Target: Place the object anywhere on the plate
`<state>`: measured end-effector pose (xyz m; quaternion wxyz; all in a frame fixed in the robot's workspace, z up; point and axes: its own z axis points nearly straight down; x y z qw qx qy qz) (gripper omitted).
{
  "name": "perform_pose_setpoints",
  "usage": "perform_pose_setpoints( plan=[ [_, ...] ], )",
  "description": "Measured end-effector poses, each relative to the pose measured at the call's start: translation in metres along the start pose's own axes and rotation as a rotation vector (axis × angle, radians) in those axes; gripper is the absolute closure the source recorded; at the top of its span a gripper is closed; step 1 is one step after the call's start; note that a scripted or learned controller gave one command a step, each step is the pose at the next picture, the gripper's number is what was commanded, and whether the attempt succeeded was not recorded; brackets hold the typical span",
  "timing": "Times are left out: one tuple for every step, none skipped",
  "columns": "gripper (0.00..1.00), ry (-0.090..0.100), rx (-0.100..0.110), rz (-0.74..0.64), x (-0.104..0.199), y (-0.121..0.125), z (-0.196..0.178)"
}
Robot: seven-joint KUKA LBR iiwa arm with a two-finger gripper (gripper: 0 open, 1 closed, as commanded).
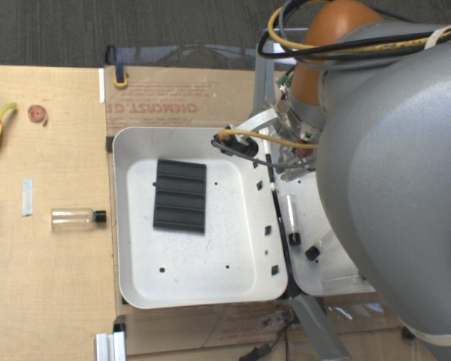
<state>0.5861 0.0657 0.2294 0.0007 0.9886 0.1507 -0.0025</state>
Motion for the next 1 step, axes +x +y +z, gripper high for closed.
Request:
perform_pose_setpoints(
  plan=[
    [1.00,-0.001,0.000,0.039,-0.0073,0.1408,-0.0709]
  ],
)
